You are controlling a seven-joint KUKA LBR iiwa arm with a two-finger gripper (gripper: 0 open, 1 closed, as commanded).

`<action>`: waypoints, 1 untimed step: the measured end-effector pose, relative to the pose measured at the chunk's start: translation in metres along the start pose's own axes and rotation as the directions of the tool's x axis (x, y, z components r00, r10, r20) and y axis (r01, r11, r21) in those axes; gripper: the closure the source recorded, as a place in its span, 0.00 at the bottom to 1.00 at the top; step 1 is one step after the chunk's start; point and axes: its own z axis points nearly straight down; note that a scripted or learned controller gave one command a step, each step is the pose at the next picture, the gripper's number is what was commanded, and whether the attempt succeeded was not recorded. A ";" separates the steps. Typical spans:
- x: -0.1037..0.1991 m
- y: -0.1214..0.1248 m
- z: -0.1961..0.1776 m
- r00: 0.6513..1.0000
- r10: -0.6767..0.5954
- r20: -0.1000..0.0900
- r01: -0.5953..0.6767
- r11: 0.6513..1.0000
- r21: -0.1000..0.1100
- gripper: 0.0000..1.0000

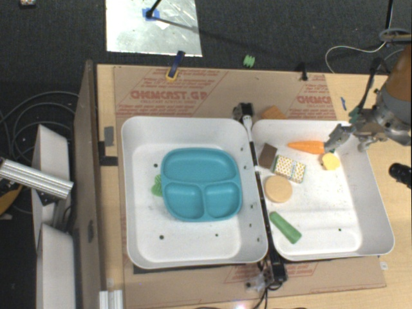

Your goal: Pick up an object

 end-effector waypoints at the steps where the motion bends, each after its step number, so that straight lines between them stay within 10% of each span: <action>1: -0.012 0.006 0.103 1.000 0.002 -0.001 -0.002 1.000 0.004 0.00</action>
